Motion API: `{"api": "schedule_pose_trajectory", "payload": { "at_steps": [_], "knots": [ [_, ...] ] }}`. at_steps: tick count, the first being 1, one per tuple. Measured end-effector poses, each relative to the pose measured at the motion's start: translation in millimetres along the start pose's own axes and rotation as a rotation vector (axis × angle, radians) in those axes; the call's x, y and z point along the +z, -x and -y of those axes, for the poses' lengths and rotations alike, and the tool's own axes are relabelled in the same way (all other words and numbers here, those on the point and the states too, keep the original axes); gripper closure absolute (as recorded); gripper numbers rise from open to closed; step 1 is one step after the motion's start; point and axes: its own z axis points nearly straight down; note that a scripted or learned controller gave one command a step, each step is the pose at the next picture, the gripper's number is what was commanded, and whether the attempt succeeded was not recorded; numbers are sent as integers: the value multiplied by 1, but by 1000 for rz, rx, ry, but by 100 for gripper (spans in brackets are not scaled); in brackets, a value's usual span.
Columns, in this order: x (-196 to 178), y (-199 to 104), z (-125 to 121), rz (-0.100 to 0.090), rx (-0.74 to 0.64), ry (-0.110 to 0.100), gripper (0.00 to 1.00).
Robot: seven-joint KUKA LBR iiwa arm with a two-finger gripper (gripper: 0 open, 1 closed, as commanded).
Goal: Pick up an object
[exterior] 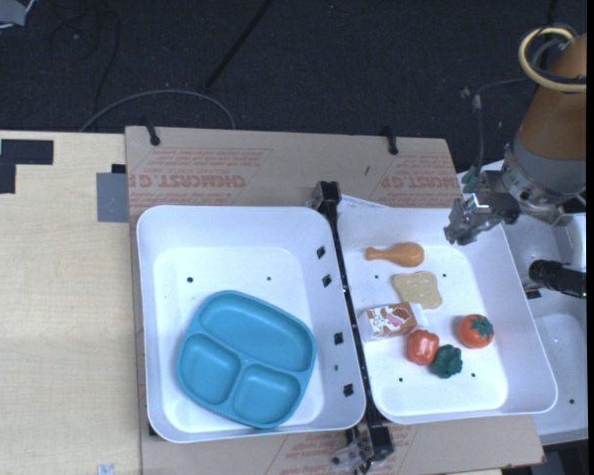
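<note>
The pincer (463, 223) hovers over the right bin's (520, 384) far rim, its spread impossible to tell, and since the tomato (475, 331), pepper (423, 345) and broccoli (447, 361) crowd together, a descent there might nudge neighbours and close on nothing.
</note>
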Motion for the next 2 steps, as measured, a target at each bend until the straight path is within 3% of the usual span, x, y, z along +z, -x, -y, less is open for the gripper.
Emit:
{"api": "schedule_pose_trajectory", "payload": {
  "at_steps": [2],
  "knots": [
    [11,-90,-4,-3,-2,-9,100]
  ]
}}
